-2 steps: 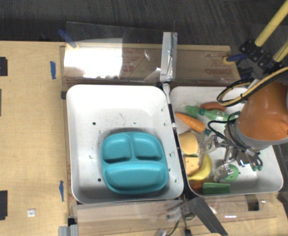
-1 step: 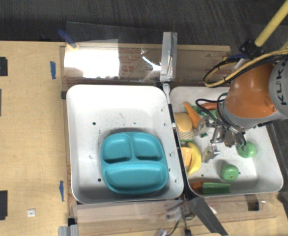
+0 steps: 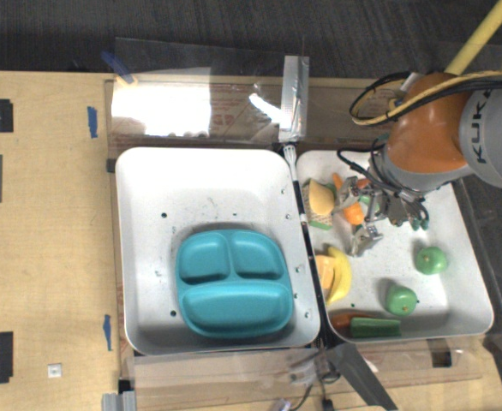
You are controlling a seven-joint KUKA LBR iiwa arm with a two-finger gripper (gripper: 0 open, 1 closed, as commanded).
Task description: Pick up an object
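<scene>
- Right bin holds toy food: two green apples, one near the right wall, another lower, toward the front edge.
- Yellow banana lies against the right bin's left wall, just beside the divider between bins.
- Tan bun-like item sits at the bin's upper left, with a small orange piece just right of it.
- Green cucumber-like piece and a red-orange piece lie along the front wall.
- Gripper is lowered into the right bin, between the orange piece and the banana; finger opening can't be made out, nothing visibly between fingers.
- Arm comes in from the right; orange band above the wrist; partial lettering "KU" readable on the grey link.
- Left bin holds a teal divided tray, three compartments, flat near the front.
- Clear plastic sheet behind the bins, glare on it.
- Blue tape bits on the cardboard bench surface at left.
</scene>
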